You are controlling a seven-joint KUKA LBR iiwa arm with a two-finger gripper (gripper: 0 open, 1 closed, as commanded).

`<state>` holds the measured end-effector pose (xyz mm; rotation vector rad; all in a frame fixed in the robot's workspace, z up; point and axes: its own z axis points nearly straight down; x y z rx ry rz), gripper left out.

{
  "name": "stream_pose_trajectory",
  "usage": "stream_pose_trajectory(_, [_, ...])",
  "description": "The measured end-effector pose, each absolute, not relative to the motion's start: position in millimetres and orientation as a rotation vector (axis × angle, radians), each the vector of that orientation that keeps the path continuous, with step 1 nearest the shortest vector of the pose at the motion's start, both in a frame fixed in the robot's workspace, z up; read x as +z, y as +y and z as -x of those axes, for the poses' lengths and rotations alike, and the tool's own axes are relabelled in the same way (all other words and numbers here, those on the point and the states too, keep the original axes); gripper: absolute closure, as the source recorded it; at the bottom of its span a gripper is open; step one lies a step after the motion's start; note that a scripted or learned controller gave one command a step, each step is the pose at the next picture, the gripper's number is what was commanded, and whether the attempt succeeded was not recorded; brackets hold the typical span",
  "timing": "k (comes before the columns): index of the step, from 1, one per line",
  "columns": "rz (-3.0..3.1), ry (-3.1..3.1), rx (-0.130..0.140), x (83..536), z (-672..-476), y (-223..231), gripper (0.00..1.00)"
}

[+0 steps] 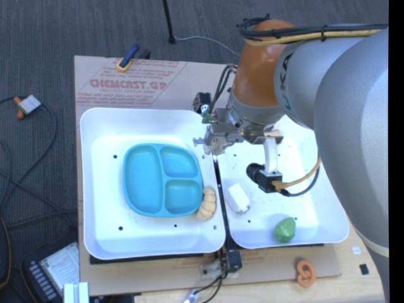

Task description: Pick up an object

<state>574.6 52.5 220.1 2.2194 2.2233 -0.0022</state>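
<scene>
In the left white bin (88,169) lay a light blue plastic plate with three compartments (163,180), the large compartment toward the left of the frame. A pale tan curved piece like a bread roll (207,204) touched the plate's lower right edge, its long axis running nearly up and down. In the right white bin (328,223), a small white block (238,197) lay just beside the middle rims, its long axis from upper left to lower right. A green rounded lump (285,230) sat near the lower edge. The gripper (216,139) hung over the middle rims, above the block. I could not tell whether it was open; nothing was seen in it.
</scene>
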Motion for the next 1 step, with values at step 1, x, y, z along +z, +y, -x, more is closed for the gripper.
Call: stream_pose_trajectory(1, [-2.222,2.220,-0.004,225.0,-556.2,57.1,1.00])
